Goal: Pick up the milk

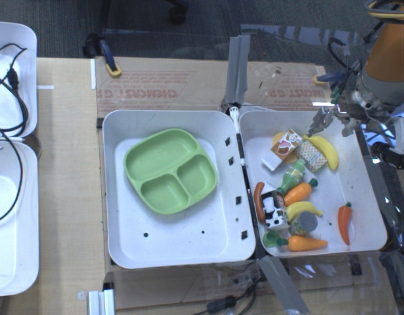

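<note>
My claw (320,122) hangs over the back edge of the right bin (366,231), up near the far right corner, w/ my orange band above it at the pic's right side. Fingers look slightly spread w/ nothing between them, tho they're small and dark against the clutter so I can't be fully sure. The milk (274,210), a little black-and-white cow-print carton, sits near the front left of the right bin, well apart from my claw. It's touching a red chili (259,201) on its left and a small banana (304,209) on its right. Just behind it is a carrot (299,192) and a green bottle (293,174). In front lies another carrot (307,243) beside a grey can (305,223). Closer to my claw: an orange-and-white carton (286,143), a checkered box (311,154) and a bigger banana (327,151). A third carrot (345,222) lies alone by the right wall. The left bin (123,241) holds a green divided plate (170,170)
</note>
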You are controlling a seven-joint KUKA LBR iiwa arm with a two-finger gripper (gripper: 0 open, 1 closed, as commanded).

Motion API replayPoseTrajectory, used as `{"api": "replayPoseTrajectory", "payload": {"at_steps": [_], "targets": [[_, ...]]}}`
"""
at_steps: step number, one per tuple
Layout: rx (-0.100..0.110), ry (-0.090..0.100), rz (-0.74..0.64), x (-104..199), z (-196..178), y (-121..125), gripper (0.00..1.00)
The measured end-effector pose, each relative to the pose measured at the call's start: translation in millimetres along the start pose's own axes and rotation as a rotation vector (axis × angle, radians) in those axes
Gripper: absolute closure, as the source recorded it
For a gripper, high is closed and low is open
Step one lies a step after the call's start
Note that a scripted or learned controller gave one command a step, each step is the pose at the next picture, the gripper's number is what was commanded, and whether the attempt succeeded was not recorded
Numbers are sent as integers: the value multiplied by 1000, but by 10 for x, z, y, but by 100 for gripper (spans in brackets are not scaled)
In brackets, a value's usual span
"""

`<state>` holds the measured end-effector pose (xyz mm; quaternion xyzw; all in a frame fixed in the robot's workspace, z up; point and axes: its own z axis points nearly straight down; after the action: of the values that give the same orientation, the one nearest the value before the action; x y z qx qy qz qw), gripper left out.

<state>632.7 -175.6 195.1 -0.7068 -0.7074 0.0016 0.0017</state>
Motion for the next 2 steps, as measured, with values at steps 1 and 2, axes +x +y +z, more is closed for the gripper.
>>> {"api": "replayPoseTrajectory", "payload": {"at_steps": [1,2], "targets": [[-5,-1,58,304,771,244,0],[-20,-9,-50,701,950,68,0]]}}
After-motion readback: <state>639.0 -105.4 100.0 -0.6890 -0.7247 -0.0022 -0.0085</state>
